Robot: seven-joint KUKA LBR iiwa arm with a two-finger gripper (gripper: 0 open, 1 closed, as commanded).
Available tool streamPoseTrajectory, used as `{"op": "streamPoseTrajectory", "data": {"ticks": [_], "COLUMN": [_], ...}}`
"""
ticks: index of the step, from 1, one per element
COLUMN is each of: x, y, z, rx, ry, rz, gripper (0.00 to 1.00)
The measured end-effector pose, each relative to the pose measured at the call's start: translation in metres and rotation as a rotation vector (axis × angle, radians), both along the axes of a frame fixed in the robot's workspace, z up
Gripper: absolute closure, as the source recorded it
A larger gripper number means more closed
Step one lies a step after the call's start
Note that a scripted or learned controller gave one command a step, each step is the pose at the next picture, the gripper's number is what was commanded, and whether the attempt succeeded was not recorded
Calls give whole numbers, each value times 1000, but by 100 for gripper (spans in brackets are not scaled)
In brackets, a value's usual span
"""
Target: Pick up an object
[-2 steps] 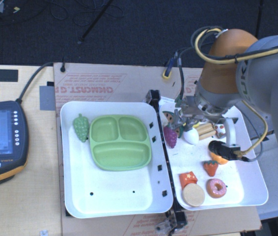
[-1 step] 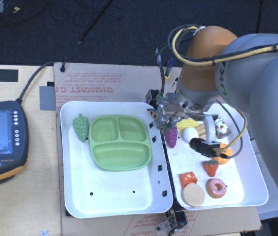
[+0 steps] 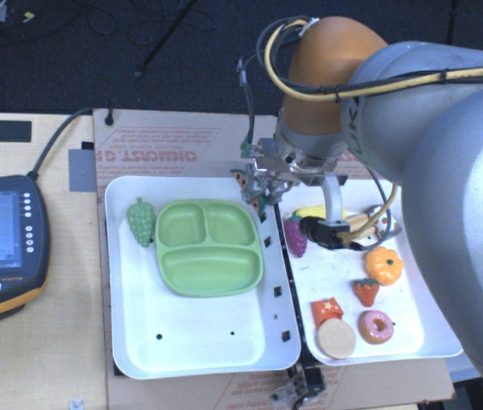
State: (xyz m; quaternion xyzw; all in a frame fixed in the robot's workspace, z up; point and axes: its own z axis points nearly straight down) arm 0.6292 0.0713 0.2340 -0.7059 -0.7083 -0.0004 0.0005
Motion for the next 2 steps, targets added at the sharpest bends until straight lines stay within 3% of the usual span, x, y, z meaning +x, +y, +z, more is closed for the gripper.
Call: {"op": "streamPoseTrajectory", "data": {"ticks": [1,2], "x": [2,19], "y": [13,19], "z": [-6,-8], "rx": [-2,-3], "ry": [3,2], "rz": [-3,1], "gripper": [100,100]}}
